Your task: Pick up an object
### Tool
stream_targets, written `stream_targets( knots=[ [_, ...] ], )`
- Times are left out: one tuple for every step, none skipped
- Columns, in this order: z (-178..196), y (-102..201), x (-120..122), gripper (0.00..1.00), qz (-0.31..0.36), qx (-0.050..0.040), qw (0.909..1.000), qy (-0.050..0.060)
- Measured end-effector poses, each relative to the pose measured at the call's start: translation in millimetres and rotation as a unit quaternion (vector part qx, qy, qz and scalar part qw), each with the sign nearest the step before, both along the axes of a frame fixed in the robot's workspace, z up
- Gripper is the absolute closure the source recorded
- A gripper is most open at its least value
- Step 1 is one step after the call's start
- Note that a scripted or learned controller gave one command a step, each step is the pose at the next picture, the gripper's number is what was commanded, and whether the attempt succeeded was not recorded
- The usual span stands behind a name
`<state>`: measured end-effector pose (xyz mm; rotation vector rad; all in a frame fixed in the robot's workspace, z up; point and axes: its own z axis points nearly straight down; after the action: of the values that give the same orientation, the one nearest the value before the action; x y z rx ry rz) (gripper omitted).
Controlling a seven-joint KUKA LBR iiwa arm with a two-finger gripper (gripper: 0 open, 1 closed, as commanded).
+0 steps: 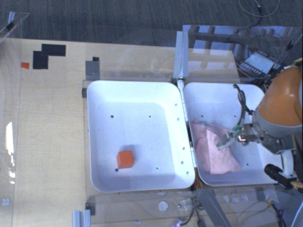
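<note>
Two white bins side by side on worktop (pixel 47 141). Left bin (pixel 137 98): orange block (pixel 125 159) near front-left corner, edges roughly square to walls. Right bin (pixel 213 98): crumpled pink cloth (pixel 213 152) against left wall, long axis running front to back. Hand (pixel 227 141) at cloth's right edge; finger spread impossible to tell.
</note>
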<state>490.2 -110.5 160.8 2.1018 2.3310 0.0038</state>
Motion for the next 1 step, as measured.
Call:
stream_targets(
  knots=[
    [-68.1, -13.5, 2.9, 0.00, 0.068, -0.0019, 0.9977, -0.008]
  ],
)
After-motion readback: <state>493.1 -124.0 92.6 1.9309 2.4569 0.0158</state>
